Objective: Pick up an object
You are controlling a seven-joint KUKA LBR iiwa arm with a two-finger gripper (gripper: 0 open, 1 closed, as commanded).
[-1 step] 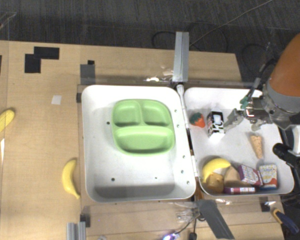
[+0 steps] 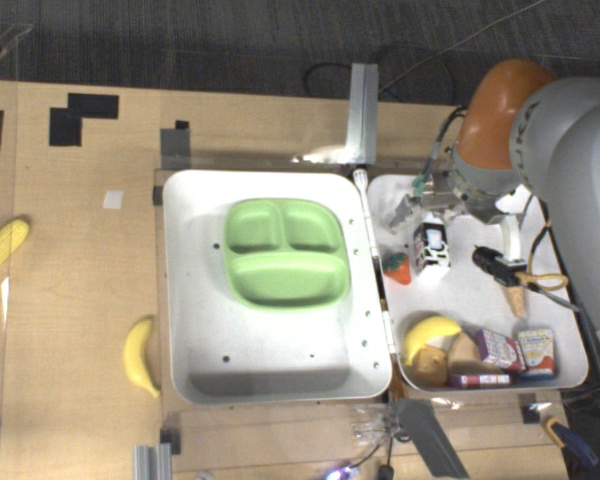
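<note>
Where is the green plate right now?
The green plate lies in the middle of the left bin, seen from the camera above. The right bin, with the gripper over it, is beside it.

A green divided plate (image 2: 284, 251) takes up the middle of the left bin (image 2: 190, 298), leaving bare floor around it. In the right bin (image 2: 570, 363), objects crowd the near edge; the arm (image 2: 550, 138) overhangs the far side.
</note>
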